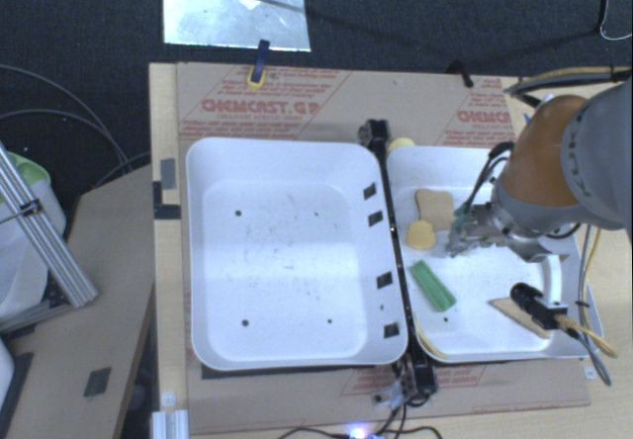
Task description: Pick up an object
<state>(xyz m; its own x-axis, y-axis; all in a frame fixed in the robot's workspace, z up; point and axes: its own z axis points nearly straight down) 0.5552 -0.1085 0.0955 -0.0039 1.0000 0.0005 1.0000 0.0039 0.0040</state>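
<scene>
Reaching in from the right, a grey robot arm with an orange band above its wrist (554, 160) bends down over the right-hand one of two shallow white plastic bins. The bins sit side by side, touching along a dark seam, on a surface (326, 101) lined with brown printed cardboard.

The arm's pincer (461, 237) hangs low inside the right bin (485, 279), near its middle and pointing toward the seam. Whether the pincer is apart or together cannot be told from this angle, and nothing can be seen clamped in it.

Three loose things lie in the right bin, all on the side nearest the seam. A tan rectangular block (433, 204) lies toward the far end. Just in front of it is a small rounded yellow lump (420, 234), touching or nearly touching the block and just beside the pincer's tip. Nearer the camera, apart from both, a flat green bar (432, 286) lies at a slant.

A small pale yellow ball (401, 144) rests at the far rim of the right bin, close to the seam.

The left bin (287, 259) shows its plain white floor with a few small dark dots.
</scene>
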